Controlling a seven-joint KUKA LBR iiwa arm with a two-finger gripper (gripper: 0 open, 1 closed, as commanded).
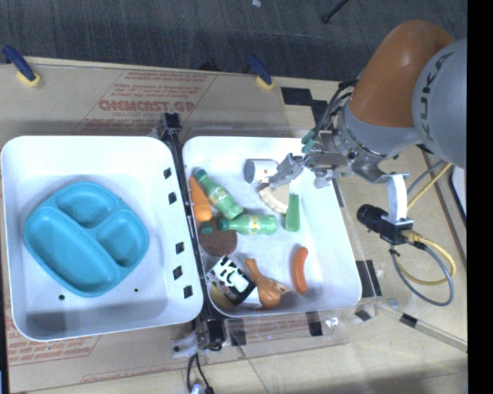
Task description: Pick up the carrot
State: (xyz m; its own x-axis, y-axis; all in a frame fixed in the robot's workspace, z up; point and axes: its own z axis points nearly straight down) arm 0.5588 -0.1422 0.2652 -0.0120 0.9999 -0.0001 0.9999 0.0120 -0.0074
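Orange and long, the carrot [200,201] lies by the right bin's [333,245] left wall, pointing twelve to six, at about eight o'clock from the gripper [289,167], whose grip I cannot tell.

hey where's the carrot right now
In the camera view, the carrot lies in the right bin, against its left wall, just left of the green bottles and above a brown round piece.

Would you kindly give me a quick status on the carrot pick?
Gripper over right bin's far side. Carrot by left wall, untouched. Green bottles crowd it.
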